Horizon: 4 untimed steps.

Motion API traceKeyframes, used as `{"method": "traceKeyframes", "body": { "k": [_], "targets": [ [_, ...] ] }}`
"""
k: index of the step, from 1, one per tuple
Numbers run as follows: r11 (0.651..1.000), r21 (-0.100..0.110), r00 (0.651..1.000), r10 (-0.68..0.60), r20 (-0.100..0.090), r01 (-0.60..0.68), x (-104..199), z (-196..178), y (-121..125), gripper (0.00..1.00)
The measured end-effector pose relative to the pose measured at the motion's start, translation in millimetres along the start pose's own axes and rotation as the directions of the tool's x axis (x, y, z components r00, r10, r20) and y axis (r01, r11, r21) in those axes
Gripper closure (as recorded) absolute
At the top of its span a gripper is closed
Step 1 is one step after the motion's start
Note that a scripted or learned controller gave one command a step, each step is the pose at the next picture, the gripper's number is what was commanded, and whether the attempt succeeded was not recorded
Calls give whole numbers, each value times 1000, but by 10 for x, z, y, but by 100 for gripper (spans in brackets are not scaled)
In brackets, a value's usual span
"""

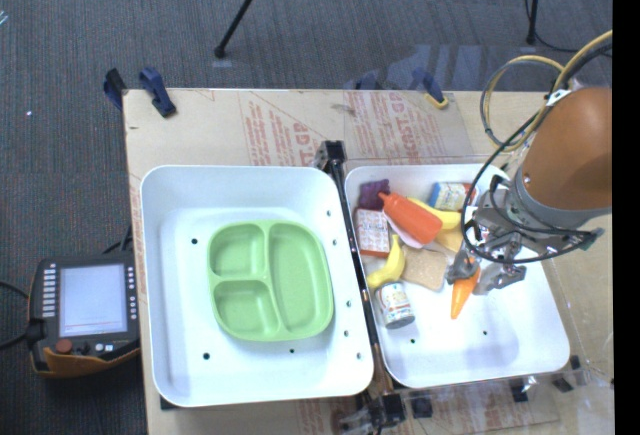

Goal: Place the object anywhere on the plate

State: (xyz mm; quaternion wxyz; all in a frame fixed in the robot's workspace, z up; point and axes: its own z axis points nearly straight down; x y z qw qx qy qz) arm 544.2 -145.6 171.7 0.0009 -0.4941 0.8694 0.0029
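Grey carpet surrounds a cardboard-topped surface bearing two white bins. The left bin holds a green plate at mid-frame. The right bin holds a heap of toy food: a banana, a can, an orange bottle. At right of centre the hand sits closed on a carrot, its tip pointing down-frame above the bin floor.
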Motion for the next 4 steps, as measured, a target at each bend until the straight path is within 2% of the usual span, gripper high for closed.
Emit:
{"method": "traceKeyframes", "body": {
  "k": [1, 2, 3, 4],
  "targets": [
    [973, 2, 973, 230, 0, -230, -277, -200, 643, 100],
    [964, 7, 964, 266, 6, -266, -974, -620, 622, 100],
    [981, -1, 981, 192, 0, -192, -1753, -334, 621, 100],
    [981, 2, 981, 194, -1, -194, -1742, -346, 609, 0]
  ]
}}
